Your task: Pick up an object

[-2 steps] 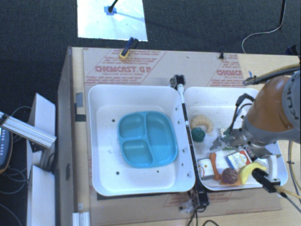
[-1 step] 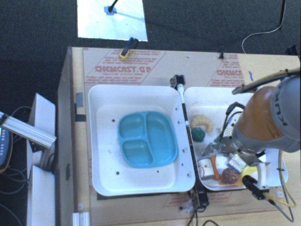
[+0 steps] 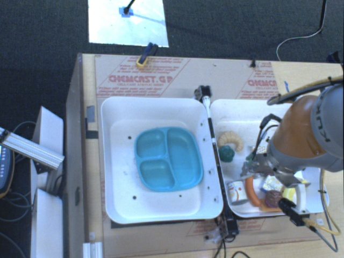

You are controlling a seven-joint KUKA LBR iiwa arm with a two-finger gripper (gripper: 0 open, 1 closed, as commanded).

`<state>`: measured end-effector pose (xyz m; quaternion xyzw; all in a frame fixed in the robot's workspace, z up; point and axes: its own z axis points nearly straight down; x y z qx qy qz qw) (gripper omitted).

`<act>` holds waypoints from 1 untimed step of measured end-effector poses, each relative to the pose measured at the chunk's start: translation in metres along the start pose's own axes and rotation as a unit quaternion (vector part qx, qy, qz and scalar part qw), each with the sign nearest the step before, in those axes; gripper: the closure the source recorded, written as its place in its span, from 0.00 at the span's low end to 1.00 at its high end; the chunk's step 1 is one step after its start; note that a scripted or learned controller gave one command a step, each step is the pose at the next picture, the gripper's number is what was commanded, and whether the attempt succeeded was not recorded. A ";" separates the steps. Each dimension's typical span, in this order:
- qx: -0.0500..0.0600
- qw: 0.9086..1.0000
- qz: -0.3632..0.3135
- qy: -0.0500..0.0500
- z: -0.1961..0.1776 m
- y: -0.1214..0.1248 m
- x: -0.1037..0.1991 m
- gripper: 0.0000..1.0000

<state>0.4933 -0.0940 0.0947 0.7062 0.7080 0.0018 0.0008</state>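
Claw (image 3: 262,168) state unclear, over crowded right bin (image 3: 252,109); blue tray (image 3: 167,158) centred left.

A blue divided tray (image 3: 169,158) lies in the left bin (image 3: 115,144); a yellow-tipped tool (image 3: 145,56) rests on the bench (image 3: 177,74) behind that bin.

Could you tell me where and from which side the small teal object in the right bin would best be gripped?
The teal object looks small and rounded, so I would close across its middle from straight above. It lies near the divider between the bins with the beige ring-shaped piece close behind it, so the fingers probably fit best on its near and far-right flanks. The gripper sits to its right.
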 end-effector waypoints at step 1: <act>0.000 1.000 -0.001 -0.001 -0.090 0.068 0.042 1.00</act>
